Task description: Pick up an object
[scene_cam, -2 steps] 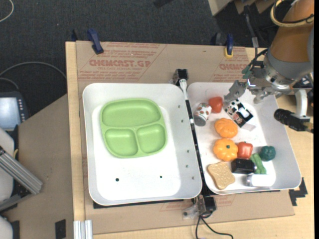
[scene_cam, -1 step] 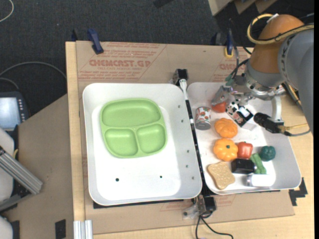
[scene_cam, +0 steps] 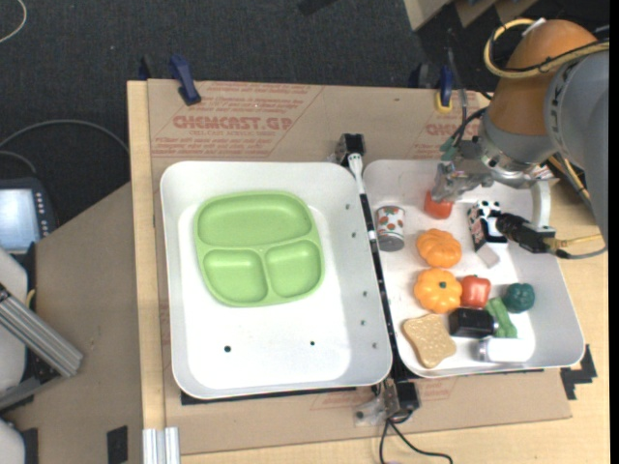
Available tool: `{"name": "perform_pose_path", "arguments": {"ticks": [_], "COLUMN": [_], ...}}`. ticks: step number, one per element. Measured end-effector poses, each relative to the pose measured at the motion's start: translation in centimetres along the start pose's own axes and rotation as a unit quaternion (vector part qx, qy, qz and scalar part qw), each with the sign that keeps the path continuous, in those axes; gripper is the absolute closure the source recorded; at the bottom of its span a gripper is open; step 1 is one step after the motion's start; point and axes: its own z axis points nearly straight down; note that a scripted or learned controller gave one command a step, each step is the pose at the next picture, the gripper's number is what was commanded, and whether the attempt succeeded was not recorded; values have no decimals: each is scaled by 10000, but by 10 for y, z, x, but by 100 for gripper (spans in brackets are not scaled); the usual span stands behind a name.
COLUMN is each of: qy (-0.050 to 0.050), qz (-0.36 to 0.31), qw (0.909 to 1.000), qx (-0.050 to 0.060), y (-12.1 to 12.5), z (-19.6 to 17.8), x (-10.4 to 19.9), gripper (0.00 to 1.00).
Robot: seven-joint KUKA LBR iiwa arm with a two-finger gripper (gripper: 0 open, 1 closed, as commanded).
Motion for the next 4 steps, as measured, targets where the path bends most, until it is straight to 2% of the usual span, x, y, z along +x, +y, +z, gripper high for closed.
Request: {"name": "perform_pose_path", "arguments": {"ticks": [1,2,3,4], "qy": [19,25,25,32], "qz": [-17,-9,-11,-15], "qw": [9999,9999,9999,10000], "qx": [106,124,126,23], "y": [-45,-99,-144,-170], "z": [-65,-85,-95,-243], "x": [83,135,178,199], "gripper": [100,100,100,100]}}
